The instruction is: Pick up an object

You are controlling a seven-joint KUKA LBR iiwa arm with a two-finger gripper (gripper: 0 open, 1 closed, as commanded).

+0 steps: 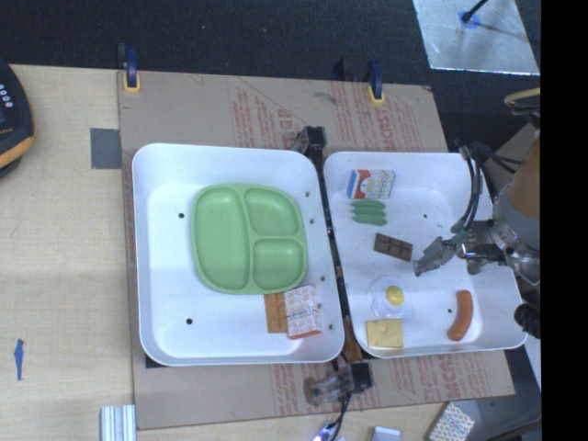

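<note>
**A:** Where is the gripper (432,263) sitting?

**B:** Over the right bin (423,168), toward its right side, reaching in from the right edge. Its tip points left and slightly down, above bare white floor between the chocolate bar (393,246) and the sausage (461,315).

**A:** Are the fingers spread or pressed together?

**B:** I cannot tell; they read as one dark grey wedge and the view is too coarse to separate them. Nothing shows between them.

**A:** What lies in that bin?

**B:** A small carton (370,185) with red and blue print near the far edge, green pea pods (368,212) just in front of it, the chocolate bar near the middle, a fried egg (393,296) nearer the front, a yellow cheese block (385,334) against the front wall, and the sausage at the front right, well apart from the egg.

**A:** And the left bin (156,274)?

**B:** A green divided plate (248,238) lies in the middle. Just beside its front right corner is a brown cracker (275,313), touching a red-and-white packet (302,312). Both bins rest on a cardboard sheet (230,108) on the bench (55,274).
</note>
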